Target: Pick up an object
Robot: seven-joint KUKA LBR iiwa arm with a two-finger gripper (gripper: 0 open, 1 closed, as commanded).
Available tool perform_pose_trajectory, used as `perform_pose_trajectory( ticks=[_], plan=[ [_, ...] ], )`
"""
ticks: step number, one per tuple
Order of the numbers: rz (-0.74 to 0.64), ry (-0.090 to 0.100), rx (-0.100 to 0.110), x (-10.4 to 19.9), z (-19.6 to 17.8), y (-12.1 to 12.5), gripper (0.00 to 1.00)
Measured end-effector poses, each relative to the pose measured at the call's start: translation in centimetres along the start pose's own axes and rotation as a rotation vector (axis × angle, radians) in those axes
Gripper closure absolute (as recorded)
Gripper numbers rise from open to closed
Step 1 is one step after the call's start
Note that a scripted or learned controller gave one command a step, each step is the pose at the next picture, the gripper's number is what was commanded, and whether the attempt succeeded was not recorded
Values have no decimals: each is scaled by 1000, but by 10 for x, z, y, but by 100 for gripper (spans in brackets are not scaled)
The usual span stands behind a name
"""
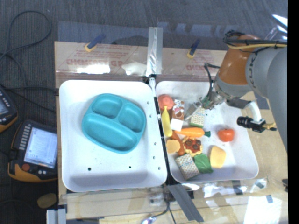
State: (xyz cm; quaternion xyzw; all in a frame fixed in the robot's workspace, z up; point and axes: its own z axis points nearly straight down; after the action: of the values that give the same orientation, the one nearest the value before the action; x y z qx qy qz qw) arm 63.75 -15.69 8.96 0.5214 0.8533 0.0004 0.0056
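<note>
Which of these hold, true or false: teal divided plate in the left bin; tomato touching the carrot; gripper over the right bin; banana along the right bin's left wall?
1. The teal three-compartment plastic plate lies in the left white bin. True.
2. The small red tomato touches the orange carrot. False: bare bin floor separates them.
3. The gripper is over the right white bin. True, near its upper part.
4. The yellow banana lies against the right bin's right wall. False: it runs along the left wall, by the divider.
</note>
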Motion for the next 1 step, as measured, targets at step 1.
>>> perform_pose_trajectory(
  ticks=[1],
  plan=[
    [0,0,-5,0,-10,2,100]
  ],
)
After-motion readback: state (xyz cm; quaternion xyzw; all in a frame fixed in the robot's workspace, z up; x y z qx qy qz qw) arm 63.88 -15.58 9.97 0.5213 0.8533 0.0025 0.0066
